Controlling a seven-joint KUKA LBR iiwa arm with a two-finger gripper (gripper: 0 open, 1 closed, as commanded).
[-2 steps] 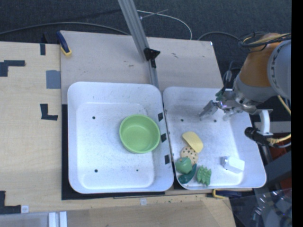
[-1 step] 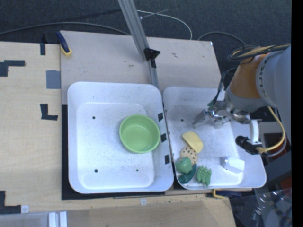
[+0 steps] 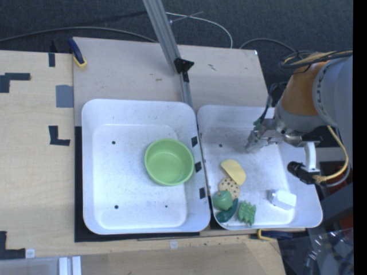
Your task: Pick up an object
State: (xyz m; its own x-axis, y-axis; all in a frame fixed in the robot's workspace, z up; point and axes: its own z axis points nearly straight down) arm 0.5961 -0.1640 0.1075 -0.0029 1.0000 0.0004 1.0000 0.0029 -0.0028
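Over the right bin (image 3: 298, 213) my gripper (image 3: 256, 142) hangs in the upper half, tips aimed down and leftward at bare white floor. My fingers (image 3: 252, 145) are dark, slim metal prongs standing close together; no object is visible between them, though I cannot tell exactly how wide the gap is. My arm (image 3: 321, 93) is a smooth grey cylinder with an orange band, entering from the right, and cables loop around it.

Right bin contents, all clustered toward the near side and well apart from my tips:
- a yellow piece (image 3: 234, 171), rounded, smooth, wedge-like, lying near the centre;
- a tan disc (image 3: 227, 185) with dark speckles, touching the yellow piece on its near side;
- a green lump (image 3: 223, 200), glossy and rounded, just below the disc;
- a teal piece (image 3: 229, 213), curved, against the green lump;
- a green spiky item (image 3: 247, 212), leaf-like with a jagged outline, just beside the teal piece;
- a white block (image 3: 282, 198), small and boxy, alone toward the right wall.

Left bin (image 3: 97, 171): shallow, white, rounded corners, floor finely speckled with dark marks. A light green bowl (image 3: 169, 162), round and matte plastic, sits upright right of centre.

Bench (image 3: 34, 153): pale wood-grain surface with dark tape marks. A grey metal pole (image 3: 163, 27) slants across the top, ending in a black clamp (image 3: 183, 66).
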